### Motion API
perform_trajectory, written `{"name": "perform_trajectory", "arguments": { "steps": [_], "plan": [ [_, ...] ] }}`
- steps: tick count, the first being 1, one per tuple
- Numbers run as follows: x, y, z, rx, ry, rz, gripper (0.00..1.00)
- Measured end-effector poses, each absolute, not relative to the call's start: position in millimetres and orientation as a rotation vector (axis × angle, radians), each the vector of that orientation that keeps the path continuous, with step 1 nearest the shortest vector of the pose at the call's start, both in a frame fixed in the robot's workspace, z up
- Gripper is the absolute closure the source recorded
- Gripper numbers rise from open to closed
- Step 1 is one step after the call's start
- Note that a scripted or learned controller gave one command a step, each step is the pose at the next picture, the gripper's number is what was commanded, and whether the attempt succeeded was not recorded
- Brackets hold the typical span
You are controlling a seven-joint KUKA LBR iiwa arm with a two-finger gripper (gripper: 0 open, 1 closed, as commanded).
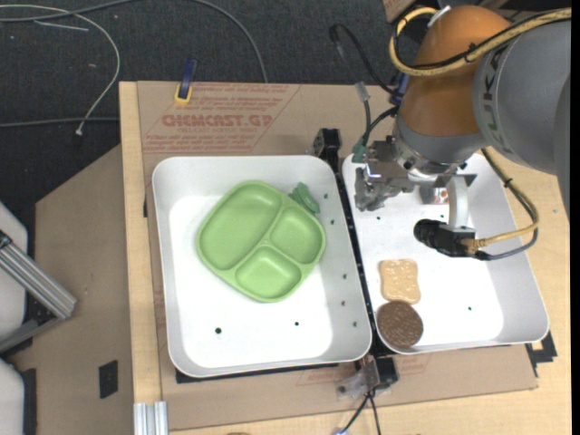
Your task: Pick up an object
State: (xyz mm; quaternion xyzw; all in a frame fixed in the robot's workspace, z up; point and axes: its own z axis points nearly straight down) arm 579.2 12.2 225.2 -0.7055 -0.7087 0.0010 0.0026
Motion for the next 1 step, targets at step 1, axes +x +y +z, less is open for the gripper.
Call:
{"name": "perform_trajectory", "arguments": {
  "steps": [1],
  "plan": [
    [568.6, 63.7, 223.1, -2.211, -2.225, 0.001, 1.00]
  ]
}}
